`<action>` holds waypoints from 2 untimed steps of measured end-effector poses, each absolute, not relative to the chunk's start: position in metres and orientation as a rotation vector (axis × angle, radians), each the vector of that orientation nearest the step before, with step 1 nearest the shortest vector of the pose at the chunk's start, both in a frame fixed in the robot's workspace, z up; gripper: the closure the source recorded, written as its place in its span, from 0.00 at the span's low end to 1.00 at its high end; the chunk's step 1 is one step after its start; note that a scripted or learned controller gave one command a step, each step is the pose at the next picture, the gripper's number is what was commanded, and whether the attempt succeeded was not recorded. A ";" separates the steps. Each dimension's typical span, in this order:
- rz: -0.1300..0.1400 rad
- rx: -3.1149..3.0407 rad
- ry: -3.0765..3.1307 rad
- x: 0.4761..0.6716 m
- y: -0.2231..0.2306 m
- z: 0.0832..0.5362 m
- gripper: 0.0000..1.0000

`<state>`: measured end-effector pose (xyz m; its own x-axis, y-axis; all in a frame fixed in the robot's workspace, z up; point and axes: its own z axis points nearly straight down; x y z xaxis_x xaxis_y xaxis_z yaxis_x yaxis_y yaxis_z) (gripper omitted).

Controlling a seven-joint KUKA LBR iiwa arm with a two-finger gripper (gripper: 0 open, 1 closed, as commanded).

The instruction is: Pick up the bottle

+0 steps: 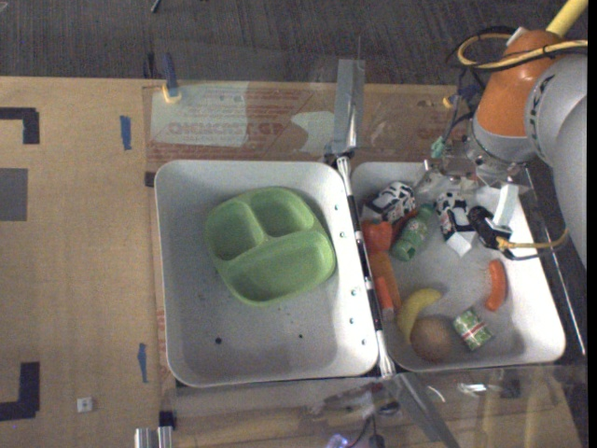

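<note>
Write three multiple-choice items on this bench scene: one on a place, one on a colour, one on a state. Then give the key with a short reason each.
1. Where does the divided plate lie?
A. In the left bin
B. In the right bin
C. On the cardboard outside the bins

2. What colour is the bottle?
A. Red
B. Green
C. Blue

3. How does the bottle lie?
A. Standing upright on the plate
B. On its side among the other things in the right bin
C. Outside both bins

Key: 1 A, the plate sits alone on the left bin's floor. 2 B, its body is green. 3 B, it lies tilted on the bin floor beside the orange carrot, with the gripper above that bin's far end.
</note>
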<state>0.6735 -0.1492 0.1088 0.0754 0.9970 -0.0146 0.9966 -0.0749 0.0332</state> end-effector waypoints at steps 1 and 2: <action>0.011 2.675 1.584 0.673 -0.121 0.108 0.00; 0.026 2.664 1.584 0.677 -0.120 0.121 1.00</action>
<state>0.6773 -0.1197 0.1209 0.4777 0.8785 -0.0073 0.8778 -0.4770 0.0450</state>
